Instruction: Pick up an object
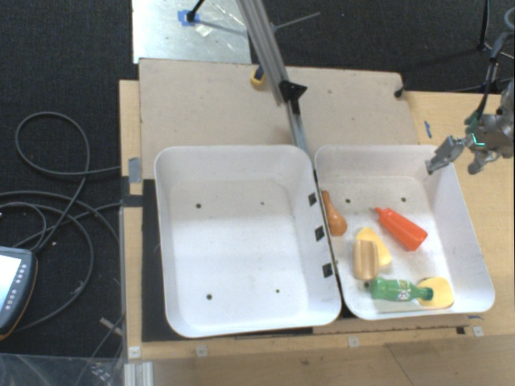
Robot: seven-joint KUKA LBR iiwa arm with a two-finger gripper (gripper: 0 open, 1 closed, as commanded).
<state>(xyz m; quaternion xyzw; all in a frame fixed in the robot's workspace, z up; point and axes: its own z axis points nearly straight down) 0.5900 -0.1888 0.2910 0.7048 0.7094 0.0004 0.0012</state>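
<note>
Here the tool (459,153) is seen raised over the far right rim of the right bin (471,240), its two fingers spread apart with nothing between them. The orange bottle (401,227) lies nearest below and to the left of it, and the hot dog (368,256), green bottle (398,290) and brown pear-shaped piece (333,215) beyond; all are left loose, so any may be chosen.

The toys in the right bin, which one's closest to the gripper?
The orange-red bottle, lying in the upper right part of the bin. The gripper is above the bin's far right corner; the green bottle and the others lie farther off.
</note>
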